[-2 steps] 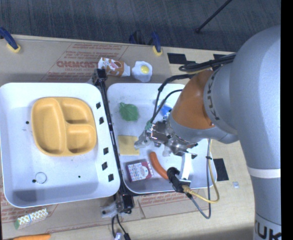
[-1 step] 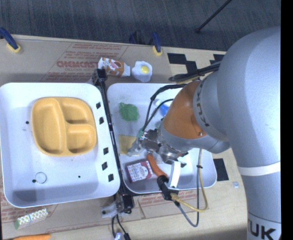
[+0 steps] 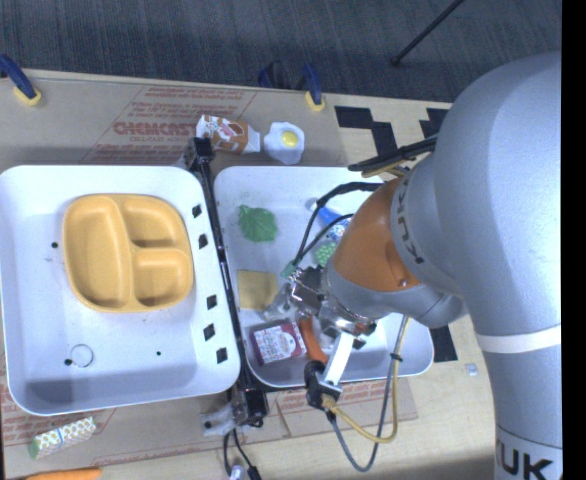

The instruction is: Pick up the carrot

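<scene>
The carrot (image 3: 314, 347) shows as a thin orange sliver low in the right bin (image 3: 373, 183), squeezed between a red packet (image 3: 277, 342) and the gripper's hardware. My gripper (image 3: 320, 328) hangs low over the front of that bin, directly at the carrot, under the orange wrist band (image 3: 373, 253). The arm's body hides most of the carrot and the right half of the bin. Whether the carrot is held cannot be made out.
The right bin also holds a green leafy piece (image 3: 257, 223) and a yellow block (image 3: 256, 290). A yellow divided plate (image 3: 128, 250) lies in the left bin (image 3: 23, 298). A yellow-and-white toy (image 3: 286, 141) and a small packet (image 3: 223, 133) sit behind the bins.
</scene>
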